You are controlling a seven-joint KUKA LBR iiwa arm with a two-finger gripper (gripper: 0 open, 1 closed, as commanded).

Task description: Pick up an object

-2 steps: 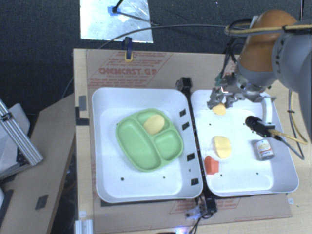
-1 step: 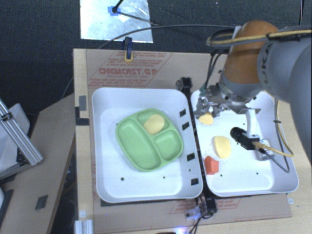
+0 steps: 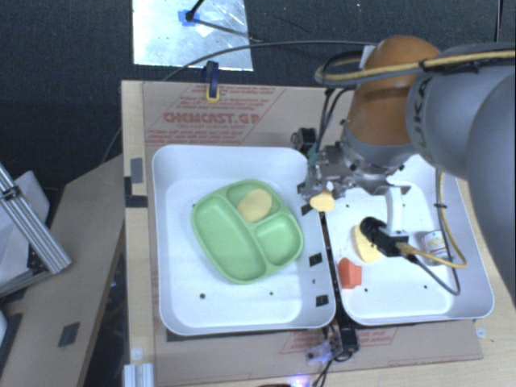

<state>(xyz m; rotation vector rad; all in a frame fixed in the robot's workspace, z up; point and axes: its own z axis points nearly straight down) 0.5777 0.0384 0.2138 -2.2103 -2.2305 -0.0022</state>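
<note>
My gripper (image 3: 321,193) hangs over the divider between the two white bins, at the right bin's (image 3: 463,297) upper left corner. A small yellow lump (image 3: 322,203) sits between its fingertips, and the fingers are shut on it. In the left bin (image 3: 173,216) lies a green divided plate (image 3: 234,248), and a second pale yellow piece (image 3: 256,205) rests in its upper compartment. The right bin holds a round yellow item (image 3: 364,248), an orange-red block (image 3: 349,273) near the front left and a small white labelled item (image 3: 431,240).
The big grey arm with its orange band (image 3: 395,95) covers the back of the right bin. A cardboard sheet (image 3: 218,115) lies under both bins. A silver rail (image 3: 32,232) stands at the far left, off the bench.
</note>
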